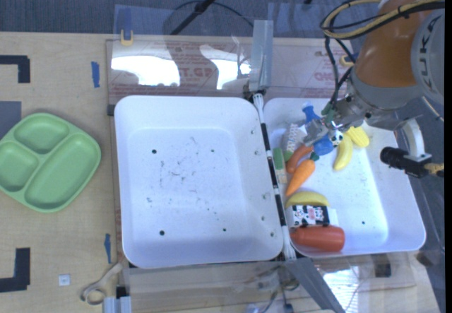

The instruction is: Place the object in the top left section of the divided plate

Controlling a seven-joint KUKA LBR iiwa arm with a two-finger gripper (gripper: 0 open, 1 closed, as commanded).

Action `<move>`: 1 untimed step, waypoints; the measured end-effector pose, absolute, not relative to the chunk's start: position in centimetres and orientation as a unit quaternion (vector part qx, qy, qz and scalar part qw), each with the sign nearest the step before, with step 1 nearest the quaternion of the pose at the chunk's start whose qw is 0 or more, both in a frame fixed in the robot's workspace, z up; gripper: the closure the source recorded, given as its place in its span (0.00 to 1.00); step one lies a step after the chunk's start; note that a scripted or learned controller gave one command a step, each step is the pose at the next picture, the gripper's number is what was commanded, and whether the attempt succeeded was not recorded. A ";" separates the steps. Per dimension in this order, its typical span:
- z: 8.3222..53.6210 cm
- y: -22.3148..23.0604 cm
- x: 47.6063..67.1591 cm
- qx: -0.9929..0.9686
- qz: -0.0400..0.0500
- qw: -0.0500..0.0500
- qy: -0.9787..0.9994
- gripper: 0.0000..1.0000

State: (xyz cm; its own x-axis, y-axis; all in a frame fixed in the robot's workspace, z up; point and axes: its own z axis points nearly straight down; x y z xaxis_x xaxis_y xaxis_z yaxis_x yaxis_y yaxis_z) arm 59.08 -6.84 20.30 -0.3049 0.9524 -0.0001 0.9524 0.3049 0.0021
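Observation:
The green divided plate [48, 161] lies on the wooden bench at the far left, outside both bins, and its top left section [40, 132] holds nothing. My gripper [320, 132] hangs low over the back left of the right bin [395, 223], in among a cluster of small objects. Just below it lie two orange carrots [301, 173], a blue piece [323, 147] and a yellow banana [344, 156]. The wrist hides what is directly under it.
The left bin [141, 121] sits between the plate and the gripper. In the right bin's front left are a red object [318, 237] and a yellow-topped printed box [308, 210]. A metal divider post [260, 57] stands at the back between the bins.

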 end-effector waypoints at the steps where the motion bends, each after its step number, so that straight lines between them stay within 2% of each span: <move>1: 24.2 -0.6 59.1 0.591 0.001 0.001 0.806 1.00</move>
State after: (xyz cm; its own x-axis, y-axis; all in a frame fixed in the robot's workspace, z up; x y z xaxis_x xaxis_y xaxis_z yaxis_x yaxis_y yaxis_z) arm 59.06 -0.58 24.19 -0.3006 0.9538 -0.0008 0.9537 0.3006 0.0028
